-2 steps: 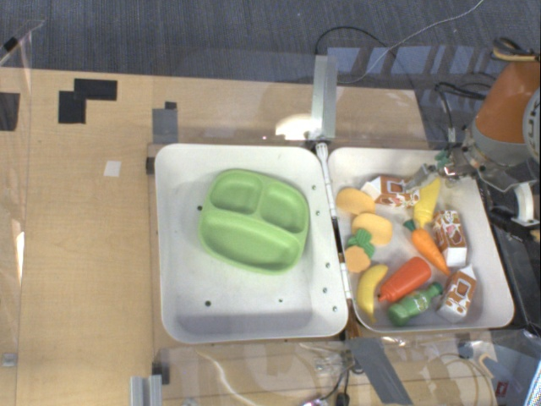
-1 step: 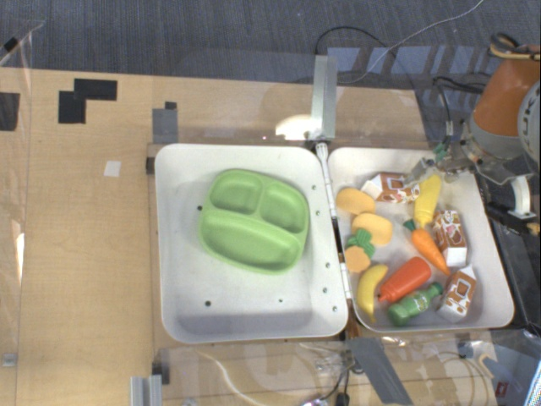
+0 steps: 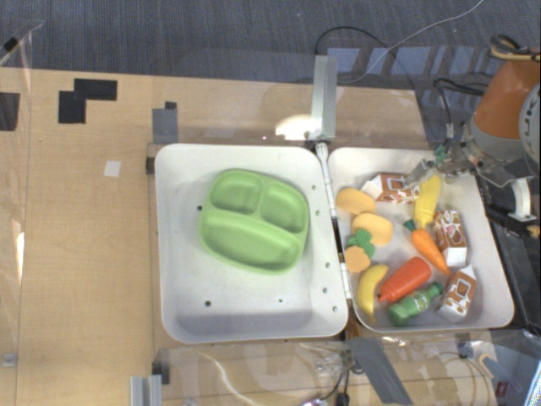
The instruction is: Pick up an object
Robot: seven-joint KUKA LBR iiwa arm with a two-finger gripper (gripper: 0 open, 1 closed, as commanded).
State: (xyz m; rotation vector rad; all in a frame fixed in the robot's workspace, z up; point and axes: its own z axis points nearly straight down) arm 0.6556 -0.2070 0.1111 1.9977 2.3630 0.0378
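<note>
Many toy foods fill your right white bin (image 3: 504, 307); your gripper (image 3: 441, 156), grip unclear, hangs at one o'clock, so drop onto the long yellow corn cob (image 3: 428, 200).

Below my claw (image 3: 439, 161) I count two bins: the near bin (image 3: 499, 311) and the far bin (image 3: 177, 311). The far one holds one green tray (image 3: 254, 219). In the near one I count three cartons (image 3: 450, 235), two bottles (image 3: 404, 280), one banana (image 3: 369, 287), one carrot (image 3: 429, 249) and one corn cob (image 3: 428, 199).
</note>
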